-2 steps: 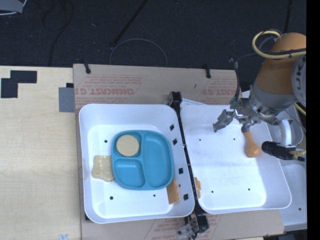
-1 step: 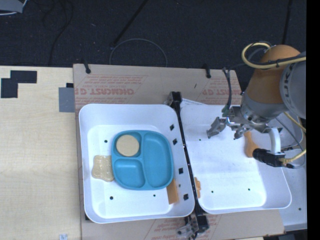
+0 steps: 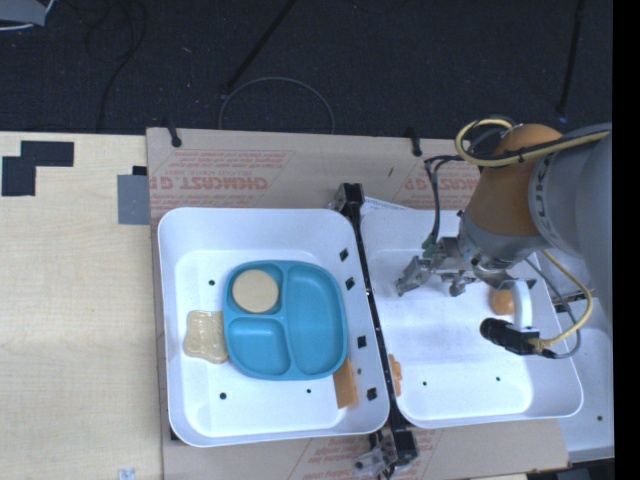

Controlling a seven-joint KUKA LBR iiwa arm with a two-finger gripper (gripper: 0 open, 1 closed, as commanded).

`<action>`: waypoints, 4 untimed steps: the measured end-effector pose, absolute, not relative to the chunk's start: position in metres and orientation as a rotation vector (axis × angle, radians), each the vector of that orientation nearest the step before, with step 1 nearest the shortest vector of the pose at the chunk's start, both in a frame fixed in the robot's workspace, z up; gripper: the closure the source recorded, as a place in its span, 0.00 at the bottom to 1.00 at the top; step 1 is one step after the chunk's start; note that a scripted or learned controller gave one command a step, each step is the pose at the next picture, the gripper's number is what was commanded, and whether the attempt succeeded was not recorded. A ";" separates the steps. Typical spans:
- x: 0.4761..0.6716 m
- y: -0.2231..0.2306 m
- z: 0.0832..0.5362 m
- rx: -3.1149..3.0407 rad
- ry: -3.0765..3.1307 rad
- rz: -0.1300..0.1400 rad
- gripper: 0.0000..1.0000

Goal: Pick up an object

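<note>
My gripper (image 3: 432,282) hangs over the upper middle of the right bin (image 3: 470,398), its metal fingers spread open with nothing between them. A small orange object (image 3: 502,300) lies on the bin floor just right of the gripper, partly hidden by the arm's white and black fitting (image 3: 515,330). Another small orange piece (image 3: 395,373) sits against the right bin's left wall. In the left bin (image 3: 190,248) a blue divided plate (image 3: 300,328) carries a round tan disc (image 3: 254,290) in its upper-left compartment.
A pale tan slab (image 3: 205,336) lies left of the plate, touching its rim. A brown strip (image 3: 345,384) leans at the left bin's lower right wall. The black divider (image 3: 365,298) separates the bins. Yellow cables (image 3: 480,136) loop off the arm's wrist.
</note>
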State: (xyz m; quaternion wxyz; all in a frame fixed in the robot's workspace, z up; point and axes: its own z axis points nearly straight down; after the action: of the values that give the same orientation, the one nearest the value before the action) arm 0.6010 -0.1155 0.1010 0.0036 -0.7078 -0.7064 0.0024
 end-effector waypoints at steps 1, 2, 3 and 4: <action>0.602 -0.117 0.114 -2.224 -2.211 0.006 1.00; 0.608 -0.109 0.169 -2.221 -2.223 -0.002 1.00; 0.608 -0.110 0.221 -2.221 -2.224 -0.002 1.00; 0.592 -0.058 0.226 -2.214 -2.223 0.002 1.00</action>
State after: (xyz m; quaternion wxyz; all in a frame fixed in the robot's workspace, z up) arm 0.5922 -0.0578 0.2255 0.0022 -0.7057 -0.7085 0.0006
